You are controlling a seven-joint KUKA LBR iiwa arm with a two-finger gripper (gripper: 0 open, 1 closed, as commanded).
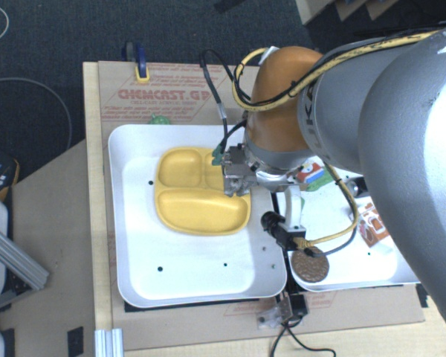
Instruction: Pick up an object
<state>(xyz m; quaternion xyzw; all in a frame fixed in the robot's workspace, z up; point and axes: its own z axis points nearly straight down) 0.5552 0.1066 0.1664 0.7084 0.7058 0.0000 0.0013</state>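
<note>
Two white bins sit side by side in front of you, and the action is at the seam between them. Your arm point(372, 117) sweeps in from the right of the frame, its orange band point(279, 95) hanging over the centre. Below it the gripper point(236, 178) sits low at the right edge of the yellow divided dish point(197, 192), which lies in the upper middle of the left bin point(186, 274). How far the tool is open, or whether it has hold of anything, you cannot tell from here. Over in the right bin point(357, 274), a brown round disc point(311, 266) rests near the front edge, just beside the dividing rim.
</note>
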